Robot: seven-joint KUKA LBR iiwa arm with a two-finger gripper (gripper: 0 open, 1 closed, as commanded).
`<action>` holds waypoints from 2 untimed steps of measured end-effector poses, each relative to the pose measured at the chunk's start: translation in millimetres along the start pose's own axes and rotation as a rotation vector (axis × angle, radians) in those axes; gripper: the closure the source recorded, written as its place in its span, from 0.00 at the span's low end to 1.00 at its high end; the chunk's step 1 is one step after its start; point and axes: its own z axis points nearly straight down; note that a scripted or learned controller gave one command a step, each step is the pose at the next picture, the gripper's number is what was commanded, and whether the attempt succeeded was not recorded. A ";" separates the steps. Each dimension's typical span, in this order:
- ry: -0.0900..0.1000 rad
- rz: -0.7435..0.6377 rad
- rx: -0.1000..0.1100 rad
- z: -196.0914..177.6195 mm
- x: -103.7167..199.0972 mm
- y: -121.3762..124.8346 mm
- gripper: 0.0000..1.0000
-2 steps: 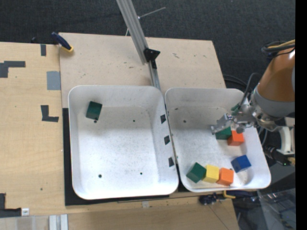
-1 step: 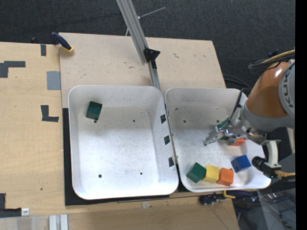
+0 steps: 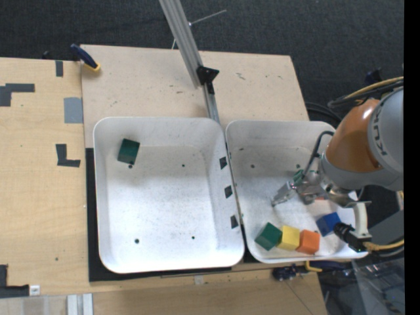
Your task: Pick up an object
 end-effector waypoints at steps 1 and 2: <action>0.003 -0.002 0.000 -11.5 1.4 0.4 1.00; 0.000 0.000 -0.007 -54.9 -2.8 -2.0 1.00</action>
